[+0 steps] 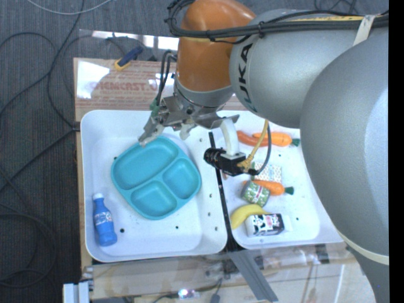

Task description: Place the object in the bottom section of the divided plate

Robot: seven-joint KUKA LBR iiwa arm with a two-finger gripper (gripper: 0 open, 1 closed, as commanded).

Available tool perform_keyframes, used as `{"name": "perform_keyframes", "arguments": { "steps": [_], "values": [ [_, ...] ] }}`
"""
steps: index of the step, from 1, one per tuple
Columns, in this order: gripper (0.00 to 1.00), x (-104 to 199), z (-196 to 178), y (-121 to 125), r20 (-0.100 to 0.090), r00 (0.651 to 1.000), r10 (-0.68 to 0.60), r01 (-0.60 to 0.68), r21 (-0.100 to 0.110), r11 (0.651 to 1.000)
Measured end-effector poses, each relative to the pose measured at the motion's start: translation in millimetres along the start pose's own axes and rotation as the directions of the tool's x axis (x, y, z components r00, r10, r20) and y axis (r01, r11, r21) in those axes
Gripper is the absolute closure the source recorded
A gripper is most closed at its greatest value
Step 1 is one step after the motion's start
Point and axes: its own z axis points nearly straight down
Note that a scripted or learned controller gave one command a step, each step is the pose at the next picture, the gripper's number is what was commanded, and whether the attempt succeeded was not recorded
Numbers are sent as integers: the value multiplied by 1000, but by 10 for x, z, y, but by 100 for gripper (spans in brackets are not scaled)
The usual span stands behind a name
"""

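A light blue divided plate (156, 177) lies tilted in the left white bin (95, 144). Its large section faces the upper left and two smaller ones face the lower right, and nothing lies in any of them. My gripper (165, 134) hangs below the orange band, just over the plate's far rim. Its fingers (148, 135) are spread open, and I see nothing between them. A blue bottle (104, 219) lies in the left bin's near left corner, well apart from the gripper.
The right bin (303, 229) holds two carrots (273, 139) (275, 185), a green can (255, 193), a banana (243, 214), a small black-and-white carton (268, 223) and a patterned packet (270, 169). A black cable fitting (221, 159) hangs over the divider between the bins.
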Motion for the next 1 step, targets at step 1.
{"name": "perform_keyframes", "arguments": {
  "steps": [1],
  "values": [
    [0, 219, 1430, -99, 0, 989, -145, 145, -11, 989]
  ]
}}
